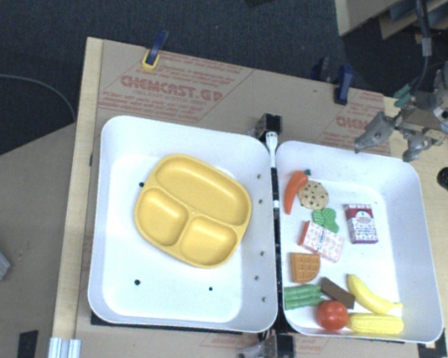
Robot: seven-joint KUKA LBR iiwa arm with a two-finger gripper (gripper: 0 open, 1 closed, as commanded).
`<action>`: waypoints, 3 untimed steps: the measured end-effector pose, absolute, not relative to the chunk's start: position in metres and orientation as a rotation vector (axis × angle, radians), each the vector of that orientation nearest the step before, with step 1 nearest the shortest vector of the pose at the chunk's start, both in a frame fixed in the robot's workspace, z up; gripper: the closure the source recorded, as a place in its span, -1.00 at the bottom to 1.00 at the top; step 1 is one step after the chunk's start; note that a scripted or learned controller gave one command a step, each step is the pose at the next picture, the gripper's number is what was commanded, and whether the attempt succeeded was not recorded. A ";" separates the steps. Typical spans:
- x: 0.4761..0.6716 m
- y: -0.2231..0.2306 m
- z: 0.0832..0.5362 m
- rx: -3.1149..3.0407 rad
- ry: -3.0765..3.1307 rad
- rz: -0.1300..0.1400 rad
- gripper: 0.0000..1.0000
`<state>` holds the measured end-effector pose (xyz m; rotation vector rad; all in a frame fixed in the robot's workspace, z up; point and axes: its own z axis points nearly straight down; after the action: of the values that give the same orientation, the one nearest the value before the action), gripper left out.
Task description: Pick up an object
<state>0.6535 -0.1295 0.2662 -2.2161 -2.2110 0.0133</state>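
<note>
The gripper (391, 136) is held above the far rim of the right bin (425, 250), its two fingers spread apart with nothing between them. The candidate objects are gathered in that bin: a carrot (293, 191) and a cookie (313, 196) near the far left corner, a small red carton (361, 223) just beside them, and a banana (371, 295), a corn cob (375, 324) and a tomato (332, 315) along the near edge. These appear to be toy foods, probably light, rigid and smooth, though the material cannot be confirmed at this resolution. The carton is judged the easiest pick: flat parallel sides, well apart from its neighbours. It should be gripped across its narrow width. Rounded items may slip. A yellow divided plate (193, 210) lies in the left bin (106, 273).
</note>
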 end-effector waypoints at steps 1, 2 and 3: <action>0.656 -0.129 0.275 -2.221 -2.222 0.000 -1.00; 0.653 -0.130 0.232 -2.219 -2.219 0.005 -1.00; 0.650 -0.134 0.169 -2.218 -2.218 0.006 -1.00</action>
<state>0.6503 -0.1342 0.1694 -2.2180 -2.2176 0.0061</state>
